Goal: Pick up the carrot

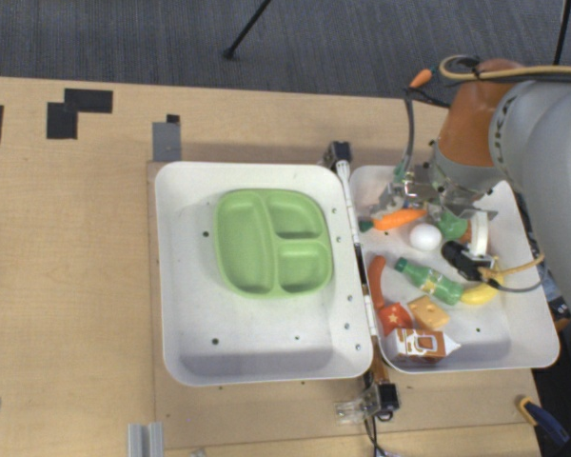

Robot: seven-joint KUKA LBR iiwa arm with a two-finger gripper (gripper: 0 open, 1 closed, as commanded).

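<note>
On the worktop (67, 284), the left bin (186, 350) is carrying a green divided tray (271, 241) with bare white floor showing around it. In the right bin (528, 336), the carrot (398, 220) is lying at the far left, long axis running left-right, crowded by a white egg (424, 237) and green bottle (428, 280). The gripper (421, 198) is hovering just above it; I cannot tell whether it is released or clenched.

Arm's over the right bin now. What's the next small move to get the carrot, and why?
Probably a short drop straight down onto the carrot. The tool sits just above and right of it at the back of the right bin, and the carrot lies flat beside the white egg, so nudge slightly left to avoid catching the egg.
</note>
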